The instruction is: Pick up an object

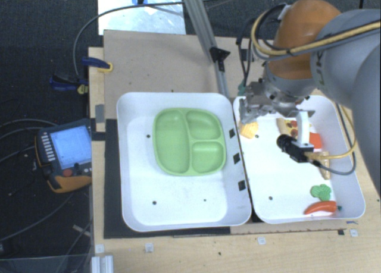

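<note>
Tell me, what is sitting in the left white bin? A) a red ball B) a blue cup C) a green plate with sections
C: a green plate with three compartments lies in the left bin.

My arm is a thick, rounded grey casing with a glossy orange band above the wrist. I see yellow and black cables looping around that band, and another yellow cable trailing lower down. Below sits a silvery metal wrist block.
</note>
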`<state>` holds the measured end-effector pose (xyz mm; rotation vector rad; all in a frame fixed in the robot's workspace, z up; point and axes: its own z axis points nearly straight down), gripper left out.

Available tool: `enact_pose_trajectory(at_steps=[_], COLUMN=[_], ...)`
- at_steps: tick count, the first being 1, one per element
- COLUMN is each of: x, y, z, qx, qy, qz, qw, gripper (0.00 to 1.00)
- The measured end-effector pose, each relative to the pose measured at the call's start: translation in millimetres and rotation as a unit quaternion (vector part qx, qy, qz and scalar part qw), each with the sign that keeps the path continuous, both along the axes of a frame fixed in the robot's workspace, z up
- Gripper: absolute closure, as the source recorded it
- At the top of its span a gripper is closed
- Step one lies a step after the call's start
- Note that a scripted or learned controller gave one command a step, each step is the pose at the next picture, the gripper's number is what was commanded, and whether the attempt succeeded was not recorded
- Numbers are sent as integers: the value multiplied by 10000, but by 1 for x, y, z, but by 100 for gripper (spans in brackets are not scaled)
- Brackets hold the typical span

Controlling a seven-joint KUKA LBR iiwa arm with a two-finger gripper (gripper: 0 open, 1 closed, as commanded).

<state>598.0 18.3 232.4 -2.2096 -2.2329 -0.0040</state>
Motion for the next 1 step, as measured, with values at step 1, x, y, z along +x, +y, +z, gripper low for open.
enact_pose_trajectory(at_steps=[1], x=[13], y=[50], z=[8], qx=[3], qy=[-11], qz=[0], qw=[10000], gripper=[100])
